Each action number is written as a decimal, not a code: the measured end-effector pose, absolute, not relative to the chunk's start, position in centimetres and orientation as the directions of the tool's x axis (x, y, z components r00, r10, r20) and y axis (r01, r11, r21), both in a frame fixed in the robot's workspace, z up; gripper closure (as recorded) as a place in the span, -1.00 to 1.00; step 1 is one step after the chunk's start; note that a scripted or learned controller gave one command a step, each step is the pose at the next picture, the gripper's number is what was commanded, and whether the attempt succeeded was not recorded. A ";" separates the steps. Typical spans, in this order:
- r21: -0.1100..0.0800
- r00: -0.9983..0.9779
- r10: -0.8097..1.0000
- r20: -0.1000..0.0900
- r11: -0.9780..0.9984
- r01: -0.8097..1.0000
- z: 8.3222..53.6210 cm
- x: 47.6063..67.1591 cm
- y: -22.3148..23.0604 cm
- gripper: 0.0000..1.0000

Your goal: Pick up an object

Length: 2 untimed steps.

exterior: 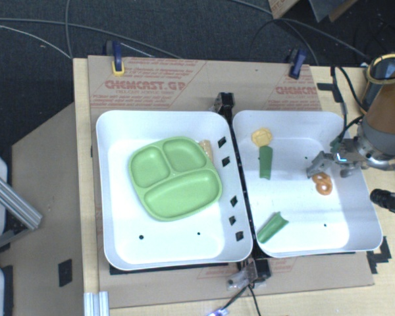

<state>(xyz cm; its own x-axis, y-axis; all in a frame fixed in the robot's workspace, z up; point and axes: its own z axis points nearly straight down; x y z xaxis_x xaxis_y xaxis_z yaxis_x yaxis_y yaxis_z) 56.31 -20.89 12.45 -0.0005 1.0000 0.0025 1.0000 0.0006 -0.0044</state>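
Your gripper (324, 166) hangs at the right bin's (355, 236) three o'clock edge, directly above the orange ring (324, 185); you can't tell its finger state.

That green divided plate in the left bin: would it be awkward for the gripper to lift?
Probably. The green divided plate looks like light, stiff plastic, so it shouldn't flop. But it lies flat in the left bin and is wide, so only its thin rim offers a hold. Gripped at one edge, it might tilt or slip.
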 end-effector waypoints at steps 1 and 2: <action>-0.005 -0.001 1.000 0.003 0.001 1.000 8.2 56.3 -20.8 -1.00; 0.001 -0.001 1.000 0.001 0.001 1.000 9.6 56.4 -20.9 1.00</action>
<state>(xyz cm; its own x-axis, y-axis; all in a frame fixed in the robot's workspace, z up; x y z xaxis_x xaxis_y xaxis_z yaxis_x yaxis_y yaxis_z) 56.42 -20.85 9.64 -0.0009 1.0000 0.0012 1.0000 0.0009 0.0008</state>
